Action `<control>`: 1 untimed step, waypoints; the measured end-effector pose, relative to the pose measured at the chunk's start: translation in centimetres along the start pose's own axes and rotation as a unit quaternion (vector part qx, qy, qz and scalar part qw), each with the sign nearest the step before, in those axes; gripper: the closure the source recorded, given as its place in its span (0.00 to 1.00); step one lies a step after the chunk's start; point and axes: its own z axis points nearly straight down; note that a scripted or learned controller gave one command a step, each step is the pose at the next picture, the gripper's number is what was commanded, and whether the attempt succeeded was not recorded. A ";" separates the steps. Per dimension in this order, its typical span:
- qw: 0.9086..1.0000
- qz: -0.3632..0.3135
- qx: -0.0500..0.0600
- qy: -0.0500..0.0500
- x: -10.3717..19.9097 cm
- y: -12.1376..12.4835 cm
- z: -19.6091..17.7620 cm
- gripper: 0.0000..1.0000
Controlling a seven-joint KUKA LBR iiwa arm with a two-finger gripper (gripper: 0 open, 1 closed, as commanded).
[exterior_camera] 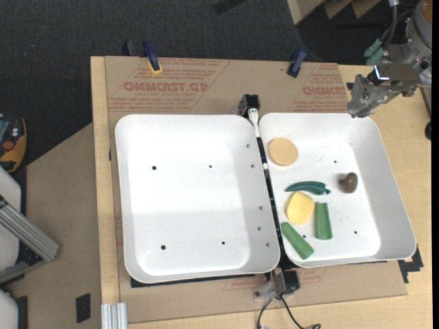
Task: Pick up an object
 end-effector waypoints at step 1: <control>1.000 0.005 0.009 0.001 -0.7 -1.9 14.2 1.00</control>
